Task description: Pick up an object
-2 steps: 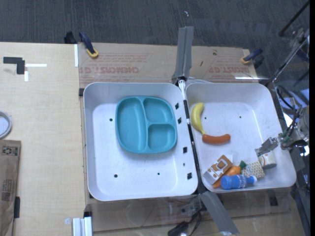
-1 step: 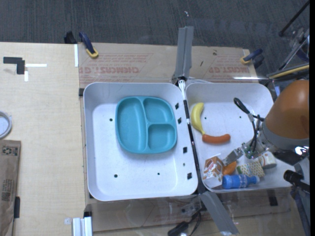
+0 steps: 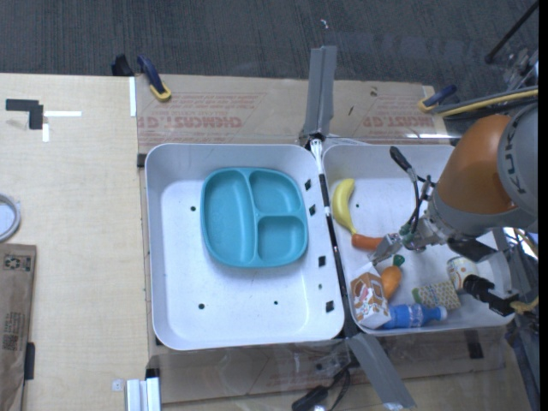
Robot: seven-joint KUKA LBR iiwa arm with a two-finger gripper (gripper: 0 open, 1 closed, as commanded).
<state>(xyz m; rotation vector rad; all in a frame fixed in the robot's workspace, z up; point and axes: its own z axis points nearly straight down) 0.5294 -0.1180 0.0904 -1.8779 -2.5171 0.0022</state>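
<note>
The big grey arm [image 3: 479, 174] with its orange band reached in from the right, over the right white bin [image 3: 377, 165]. Left of the pincer sat the other white bin [image 3: 171, 255], and in it lay a blue plate [image 3: 254, 217] with three parts, well away from the pincer.

The pincer [image 3: 390, 251] hung low in the right bin. Its tips were small and dark in the picture, so I could not tell how wide it was or if it had hold of anything.

A yellow banana [image 3: 342, 204] lay up and to the left of the pincer, near the wall between the bins. A water bottle [image 3: 411, 317] with a blue cap lay below the pincer, near the front wall. A snack bag [image 3: 368, 298] lay just below and left of it. A green sponge [image 3: 438, 295] lay below and to the right. An orange carrot [image 3: 366, 241] lay just left of the pincer, very close to its tips. A second small orange thing [image 3: 391, 281] sat right under the pincer. A small white cup [image 3: 460, 271] lay off to the right.
</note>
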